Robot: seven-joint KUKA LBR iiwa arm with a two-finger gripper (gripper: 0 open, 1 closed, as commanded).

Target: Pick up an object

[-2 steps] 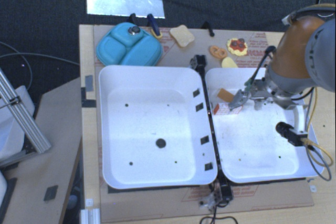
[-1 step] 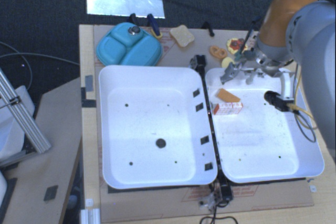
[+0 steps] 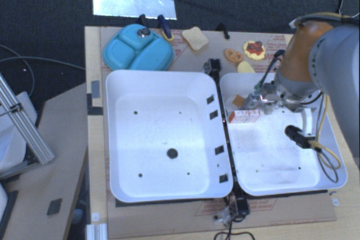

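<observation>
In the right bin (image 3: pixel 315 177) a small red and white box (image 3: pixel 243 116) lies near the left wall. A brown block (image 3: pixel 239 101) sits just behind it. My gripper (image 3: pixel 260 96) hangs low over the bin's back left part, right beside the brown block and just above and to the right of the box. The grey arm with its orange band (image 3: pixel 301 53) covers the bin's back right corner. A small dark round object (image 3: pixel 172 153) lies in the middle of the left bin (image 3: pixel 121 121).
Behind the bins on the bench lie a blue sectioned dish (image 3: pixel 138 49), a tan bread-like piece (image 3: pixel 195 37), an orange toy (image 3: pixel 233 55), a pizza-like toy (image 3: pixel 254 49) and a yellow piece (image 3: pixel 245 67). A black hinge strip (image 3: pixel 222 126) runs between the bins. Cables (image 3: pixel 323 149) hang from the arm.
</observation>
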